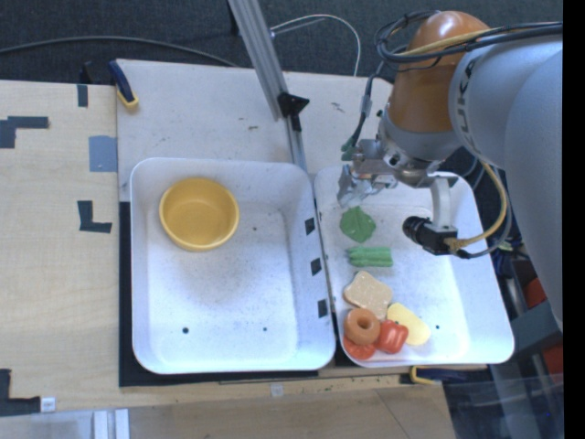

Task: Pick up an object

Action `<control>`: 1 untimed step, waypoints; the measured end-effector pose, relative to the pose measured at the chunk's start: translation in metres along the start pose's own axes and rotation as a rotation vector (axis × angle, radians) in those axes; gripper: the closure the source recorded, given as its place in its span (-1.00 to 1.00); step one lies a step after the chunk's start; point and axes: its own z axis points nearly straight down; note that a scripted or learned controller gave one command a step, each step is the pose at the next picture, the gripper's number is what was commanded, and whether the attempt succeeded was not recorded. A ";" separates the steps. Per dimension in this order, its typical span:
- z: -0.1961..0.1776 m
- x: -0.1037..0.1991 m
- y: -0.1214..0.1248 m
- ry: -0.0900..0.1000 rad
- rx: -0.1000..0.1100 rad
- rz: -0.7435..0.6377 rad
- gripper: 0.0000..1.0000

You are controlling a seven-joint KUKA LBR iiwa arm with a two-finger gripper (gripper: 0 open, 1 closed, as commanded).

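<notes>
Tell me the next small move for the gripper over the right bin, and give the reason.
Probably a short descent straight down. The gripper hangs just above the leafy green toy at the far end of the right bin, and nothing is seen between its fingers. The green bean pod lies apart, nearer the camera, so lowering here should meet the leafy piece alone.

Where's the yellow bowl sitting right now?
The yellow bowl sits in the upper-left corner of the left bin, away from the food items in the right bin.
</notes>
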 end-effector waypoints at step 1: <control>-0.009 0.056 -0.005 0.000 0.000 0.000 1.00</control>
